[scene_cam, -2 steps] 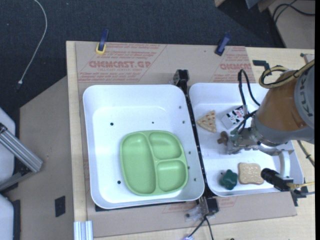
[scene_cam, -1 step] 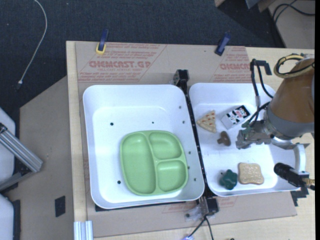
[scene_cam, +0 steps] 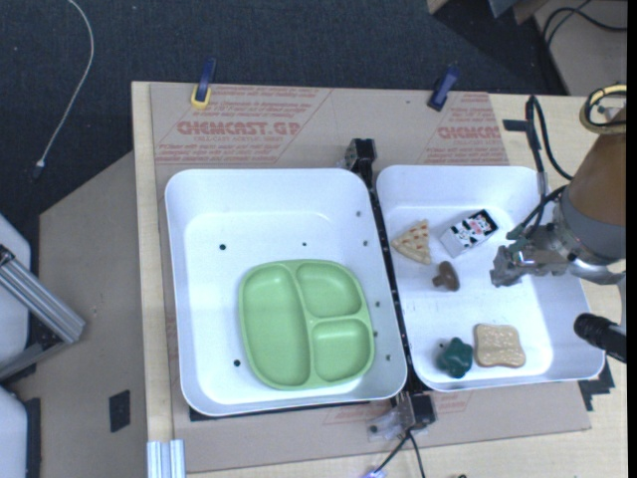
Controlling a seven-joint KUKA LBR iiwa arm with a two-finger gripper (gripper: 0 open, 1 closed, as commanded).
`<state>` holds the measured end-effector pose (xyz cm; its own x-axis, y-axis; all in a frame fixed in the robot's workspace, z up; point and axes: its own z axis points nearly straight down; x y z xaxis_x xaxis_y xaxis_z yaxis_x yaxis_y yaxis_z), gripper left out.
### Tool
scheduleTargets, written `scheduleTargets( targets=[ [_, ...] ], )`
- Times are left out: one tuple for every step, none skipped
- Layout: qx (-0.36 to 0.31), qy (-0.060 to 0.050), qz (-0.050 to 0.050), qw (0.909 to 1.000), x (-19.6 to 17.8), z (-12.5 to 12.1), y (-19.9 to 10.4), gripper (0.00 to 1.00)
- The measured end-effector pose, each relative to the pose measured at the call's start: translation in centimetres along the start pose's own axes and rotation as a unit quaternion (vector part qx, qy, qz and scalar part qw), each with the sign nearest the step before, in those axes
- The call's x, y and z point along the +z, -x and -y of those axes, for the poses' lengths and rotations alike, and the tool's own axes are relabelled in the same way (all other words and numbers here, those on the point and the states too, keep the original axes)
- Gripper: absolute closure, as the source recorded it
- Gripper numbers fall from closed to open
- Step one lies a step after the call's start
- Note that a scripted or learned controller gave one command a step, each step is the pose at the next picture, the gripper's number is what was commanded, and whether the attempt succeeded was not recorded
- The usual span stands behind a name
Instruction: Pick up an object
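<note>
The gripper (scene_cam: 508, 264) hangs over the right bin (scene_cam: 518, 182), probably to choose among the toys; whether its jaws are open I cannot tell. The brown piece (scene_cam: 447, 279) lies nearest.

Both white bins (scene_cam: 189, 267) look like smooth plastic with a slight sheen. The green divided plate (scene_cam: 304, 324) in the left one is matt plastic. The board (scene_cam: 159, 137) underneath is plain brown cardboard with red print, and the floor (scene_cam: 100, 28) at upper left looks like dark, rough carpet. The gripper (scene_cam: 513, 264) at right is dull grey metal.
</note>
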<state>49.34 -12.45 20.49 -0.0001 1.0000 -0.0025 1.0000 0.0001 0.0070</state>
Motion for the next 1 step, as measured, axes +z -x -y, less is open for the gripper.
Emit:
scheduleTargets(
  targets=[
    [0.000, -0.002, 0.000, 1.0000, -0.91, -0.10, 0.01, 1.00]
  ],
)
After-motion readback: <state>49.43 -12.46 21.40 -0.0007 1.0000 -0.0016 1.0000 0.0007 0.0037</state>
